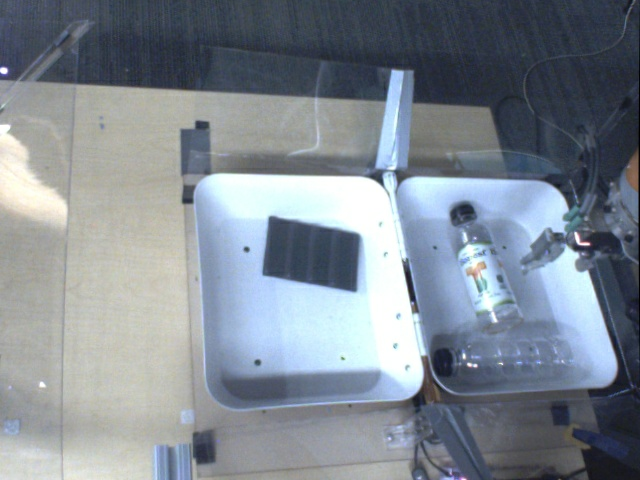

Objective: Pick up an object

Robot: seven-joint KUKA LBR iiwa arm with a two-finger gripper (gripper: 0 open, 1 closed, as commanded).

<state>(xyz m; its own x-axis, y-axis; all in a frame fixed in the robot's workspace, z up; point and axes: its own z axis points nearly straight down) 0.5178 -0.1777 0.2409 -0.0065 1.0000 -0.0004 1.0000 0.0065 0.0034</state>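
In the right bin point(530, 196) a small clear bottle point(483, 273) with a black cap and a green and orange label lies pointing away from the camera. A larger clear ribbed bottle point(505, 355) with a black cap lies crosswise along the bin's near wall. A flat dark grey rectangular pad point(311, 253) rests in the left bin point(230, 298). My gripper point(556, 260) hangs over the right bin's right side, to the right of the small bottle. It is open, with nothing between its fingers point(539, 251).
A clear upright panel and a metal post point(394, 123) stand behind the two bins. Cables point(585, 78) hang at the back right. The wooden bench point(100, 268) spreads out to the left of the bins.
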